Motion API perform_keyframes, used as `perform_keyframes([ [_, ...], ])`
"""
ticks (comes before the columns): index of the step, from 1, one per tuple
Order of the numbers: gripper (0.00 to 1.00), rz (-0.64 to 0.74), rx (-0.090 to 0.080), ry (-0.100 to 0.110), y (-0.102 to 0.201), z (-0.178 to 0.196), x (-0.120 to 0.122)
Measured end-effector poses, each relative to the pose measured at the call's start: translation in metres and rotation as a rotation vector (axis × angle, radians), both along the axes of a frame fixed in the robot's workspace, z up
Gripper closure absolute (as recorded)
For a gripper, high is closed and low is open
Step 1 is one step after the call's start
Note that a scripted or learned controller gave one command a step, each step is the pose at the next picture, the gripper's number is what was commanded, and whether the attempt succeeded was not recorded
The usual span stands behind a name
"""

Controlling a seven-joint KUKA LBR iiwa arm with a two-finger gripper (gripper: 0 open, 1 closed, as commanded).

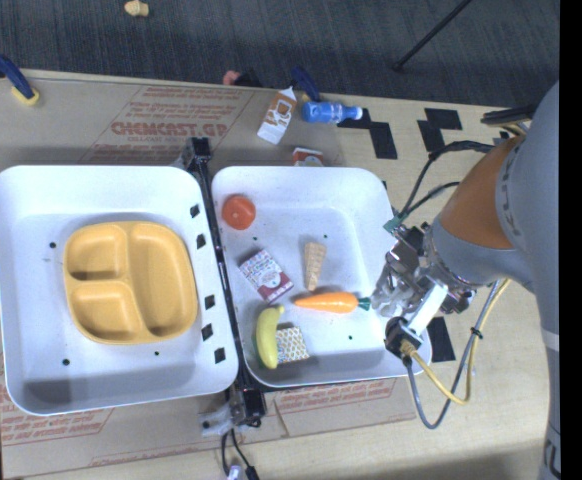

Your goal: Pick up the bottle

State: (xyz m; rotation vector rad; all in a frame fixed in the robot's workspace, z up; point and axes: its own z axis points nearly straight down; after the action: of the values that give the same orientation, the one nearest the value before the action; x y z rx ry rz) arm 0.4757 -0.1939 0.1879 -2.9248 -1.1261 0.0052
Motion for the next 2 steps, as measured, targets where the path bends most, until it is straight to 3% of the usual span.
perform_keyframes([
  [1,1.0,-0.203,0.0,0.002,0.012,-0.006,0.0],
  [2,1.0,-0.367,-0.004,0.0,-0.007,-0.002,0.0],
])
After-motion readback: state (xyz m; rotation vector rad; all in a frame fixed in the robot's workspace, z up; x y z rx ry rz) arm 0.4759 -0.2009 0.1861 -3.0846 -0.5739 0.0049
